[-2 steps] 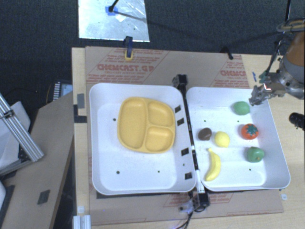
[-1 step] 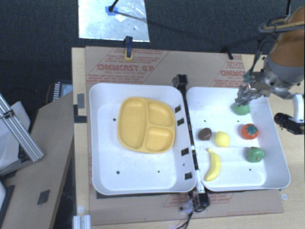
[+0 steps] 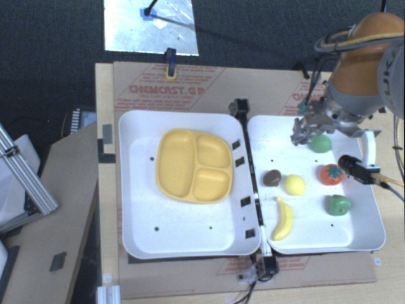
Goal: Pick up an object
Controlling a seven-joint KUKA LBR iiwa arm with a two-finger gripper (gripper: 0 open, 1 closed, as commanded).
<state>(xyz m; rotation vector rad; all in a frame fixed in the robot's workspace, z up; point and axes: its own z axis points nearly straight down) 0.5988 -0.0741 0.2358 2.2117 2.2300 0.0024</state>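
A: End effector [image 3: 305, 133]?
B: Low over the right bin [image 3: 367, 233], back edge, just left of the pale green fruit [image 3: 321, 144]. Grip state: cannot tell.
A: Other objects in that bin?
B: Tomato [image 3: 330, 174], green pepper [image 3: 338, 204], lemon [image 3: 294, 184], brown ball [image 3: 272, 177], banana [image 3: 283, 218].
A: Left bin [image 3: 136, 189]?
B: Yellow divided plate [image 3: 193, 165], centred.

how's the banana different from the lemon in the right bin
The banana is long and curved; the lemon is short and rounded. The banana lies near the bin's front left corner, by the divider; the lemon sits farther back, right beside a brown object. The banana looks bigger overall. Both are yellow, lie in the right bin, and are apart from the end effector.
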